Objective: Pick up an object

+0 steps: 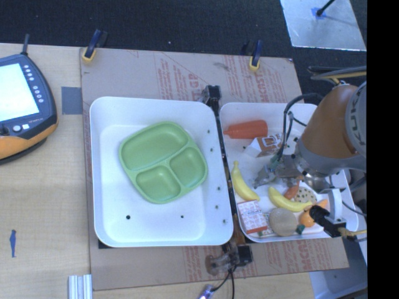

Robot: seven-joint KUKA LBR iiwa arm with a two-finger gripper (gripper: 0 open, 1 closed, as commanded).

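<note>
1. Your two-finger gripper [274, 170] hangs low in the right white bin [240, 114], reached in from the right. Its dark fingers are a blur among the clutter, so you cannot tell whether they stand wide, narrow, or closed on anything.
2. The likeliest targets lie just beside it: a yellow banana [242, 182] to its left, and a second yellow banana [285, 199] near and right of it, touching a round speckled slice [302, 195].
3. Risk: the pieces are packed close, so a descent may nudge one banana aside or pinch two things at once. Curved, smooth fruit would probably roll out of a shallow grip.
4. A flat red-and-white packet [252, 217] and a tan rounded lump [283, 223] crowd the near end; an orange carrot-shaped piece [246, 129] and a small brown-and-white carton [268, 144] lie at the far end.
5. The left white bin [106, 167] holds a green divided plastic plate [163, 161], well apart from the work.
6. The bulky grey and orange wrist [330, 132] hides part of the right bin from you.
</note>
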